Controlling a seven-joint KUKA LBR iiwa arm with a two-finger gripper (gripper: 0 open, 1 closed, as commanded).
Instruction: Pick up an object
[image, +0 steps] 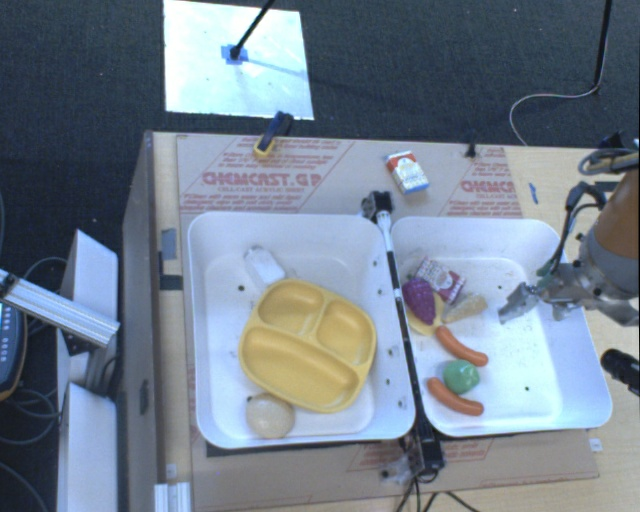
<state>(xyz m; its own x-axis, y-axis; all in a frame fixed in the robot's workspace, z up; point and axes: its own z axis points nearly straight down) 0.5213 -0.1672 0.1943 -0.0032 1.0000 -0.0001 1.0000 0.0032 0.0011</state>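
Gripper (522, 300) sits low over the right bin (560, 405), right of the toy pile: purple piece (419, 297), two sausages (462, 346), green ball (461, 376). Left bin (215, 300) holds a yellow divided tray (307, 343), a white block (264, 265) at its far-left and a pale ball (269, 415) near-left. Small red-and-white box (407, 171) on the bench (330, 180) beyond the bins.

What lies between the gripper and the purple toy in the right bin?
In the camera view, a pale yellow wedge lies between the gripper and the purple toy; the rest is bare bin floor.

Arm reaching in from right, claw (518, 302) low, pointing left.
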